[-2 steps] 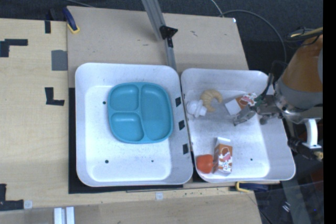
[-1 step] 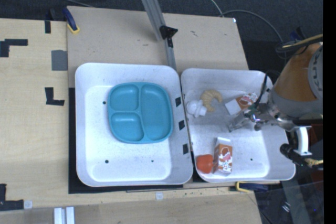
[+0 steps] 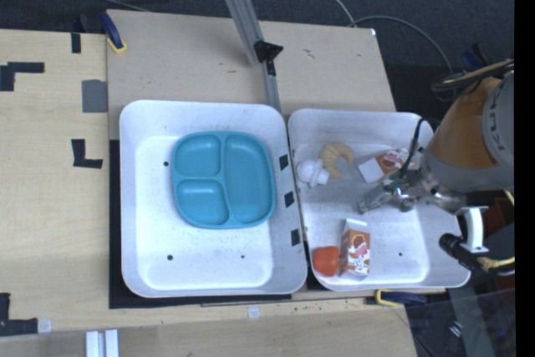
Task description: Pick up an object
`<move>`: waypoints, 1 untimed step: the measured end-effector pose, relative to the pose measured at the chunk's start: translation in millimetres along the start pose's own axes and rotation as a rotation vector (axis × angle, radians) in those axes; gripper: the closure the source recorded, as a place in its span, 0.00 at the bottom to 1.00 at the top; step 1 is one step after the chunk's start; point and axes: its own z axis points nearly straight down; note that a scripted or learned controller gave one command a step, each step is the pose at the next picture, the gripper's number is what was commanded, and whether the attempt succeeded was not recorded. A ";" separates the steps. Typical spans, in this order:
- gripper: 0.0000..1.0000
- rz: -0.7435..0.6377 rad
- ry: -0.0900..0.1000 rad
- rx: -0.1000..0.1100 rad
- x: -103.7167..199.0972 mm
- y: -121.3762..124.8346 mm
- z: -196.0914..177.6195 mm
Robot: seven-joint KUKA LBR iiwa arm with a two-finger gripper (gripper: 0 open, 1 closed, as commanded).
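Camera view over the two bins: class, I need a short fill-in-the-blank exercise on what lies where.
1. The divided plate in the left bin is ____ in colour.
2. The plate has ____ compartments.
3. The croissant lies in the ____ bin.
4. The small carton lies beside a ____ tomato, near that bin's front edge.

Missing words: blue; three; right; red

Around the carton (image 3: 356, 252): tomato (image 3: 326, 261) touched its left side, bin wall (image 3: 376, 283) close below; bare floor above & to its right, w/ gripper (image 3: 372, 202) just above.
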 end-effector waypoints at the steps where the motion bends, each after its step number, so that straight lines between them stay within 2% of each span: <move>1: 1.00 -0.001 0.001 0.001 0.7 0.0 -10.1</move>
